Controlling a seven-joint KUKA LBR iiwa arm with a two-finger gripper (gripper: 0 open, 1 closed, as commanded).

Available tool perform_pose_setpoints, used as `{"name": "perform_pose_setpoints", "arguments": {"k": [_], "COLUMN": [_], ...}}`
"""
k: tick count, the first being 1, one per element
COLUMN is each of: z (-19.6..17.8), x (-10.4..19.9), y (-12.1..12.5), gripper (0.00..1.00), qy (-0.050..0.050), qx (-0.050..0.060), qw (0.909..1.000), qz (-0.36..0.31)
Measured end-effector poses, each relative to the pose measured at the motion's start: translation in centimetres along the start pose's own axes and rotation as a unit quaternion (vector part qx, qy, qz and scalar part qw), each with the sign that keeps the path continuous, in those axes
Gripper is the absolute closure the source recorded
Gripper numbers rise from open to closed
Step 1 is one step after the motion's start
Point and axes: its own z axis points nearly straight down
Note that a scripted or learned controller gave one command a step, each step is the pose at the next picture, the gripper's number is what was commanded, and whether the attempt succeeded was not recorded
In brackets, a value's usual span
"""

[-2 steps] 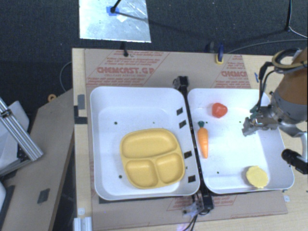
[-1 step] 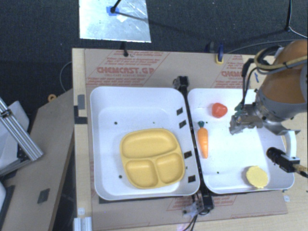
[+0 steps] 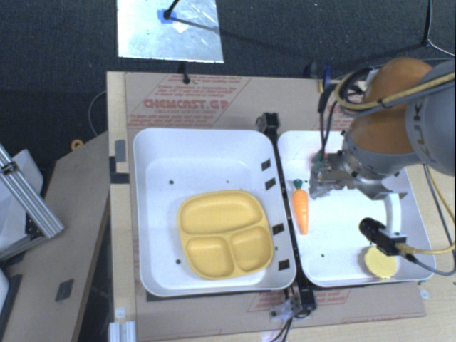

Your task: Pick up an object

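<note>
glossy plastic tray [image 3: 224,232], smooth white bins [image 3: 206,148].

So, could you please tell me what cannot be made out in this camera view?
- Right shallow white bin: its far right part, camera view, is hidden beneath the grey arm.
- Flat yellow round disc: its upper edge, camera view, is covered by robot hardware.
- Small teal item at the top of the orange carrot-shaped toy: too small, camera view, to identify.
</note>
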Motion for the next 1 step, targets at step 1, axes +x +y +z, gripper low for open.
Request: {"name": "perform_pose_setpoints", "arguments": {"k": [1], "z": [0.19], "x": [6.37], "y": [0.88], "gripper": [1.00], "qy": [0.000], "qx": [0.000], "qw": [1.0000], "qz": [0.000]}}
